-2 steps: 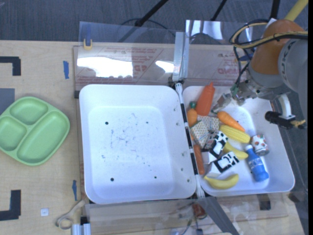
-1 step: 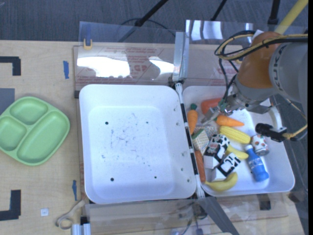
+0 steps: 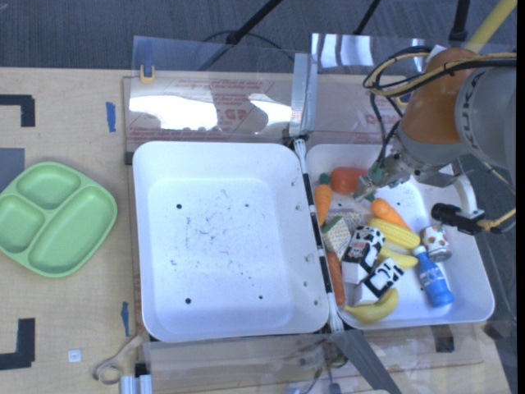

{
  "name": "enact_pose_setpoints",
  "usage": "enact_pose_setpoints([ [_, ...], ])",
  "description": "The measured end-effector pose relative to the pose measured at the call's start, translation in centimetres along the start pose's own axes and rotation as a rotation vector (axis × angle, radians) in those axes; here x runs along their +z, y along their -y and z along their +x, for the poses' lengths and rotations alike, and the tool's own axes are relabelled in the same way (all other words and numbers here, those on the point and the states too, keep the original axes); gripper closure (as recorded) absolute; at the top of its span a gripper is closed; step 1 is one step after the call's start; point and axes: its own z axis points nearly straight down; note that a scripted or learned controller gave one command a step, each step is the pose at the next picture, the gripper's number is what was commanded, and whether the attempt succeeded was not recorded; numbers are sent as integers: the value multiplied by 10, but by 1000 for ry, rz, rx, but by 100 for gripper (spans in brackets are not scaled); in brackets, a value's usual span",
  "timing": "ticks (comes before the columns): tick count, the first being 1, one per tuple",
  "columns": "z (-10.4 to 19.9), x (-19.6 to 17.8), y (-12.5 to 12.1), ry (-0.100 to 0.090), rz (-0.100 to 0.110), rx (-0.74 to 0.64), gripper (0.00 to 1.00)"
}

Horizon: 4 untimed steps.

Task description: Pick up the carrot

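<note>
**Over the right bin, carrot close by**

I reached in from the right, my grey arm with its orange band slung over the far side of the right bin. My gripper hung low at the far-left part of that bin, its tip just beside the far end of a carrot lying right of me on a slant. How my jaws stood I could not tell; the wrist hid them from above.

Another carrot lay against the bin's left wall, with a red-orange piece just beyond it. Nearer sat a heap: a corn cob, a black-and-white cow-patterned toy, a banana and a blue bottle toward the right.

The left bin lay alongside, and a green divided plate rested far left on the bench.
</note>
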Motion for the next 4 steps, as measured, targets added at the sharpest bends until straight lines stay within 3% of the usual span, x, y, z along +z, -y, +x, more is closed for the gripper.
enact_pose_setpoints([
  [1, -14, -34, 48, -4, 10, 144, 100],
  [2, -79, -106, 11, -1, 6, 7, 100],
  [3, -79, -105, 11, -1, 7, 7, 0],
  [4, -91, -20, 7, -1, 7, -38, 0],
])
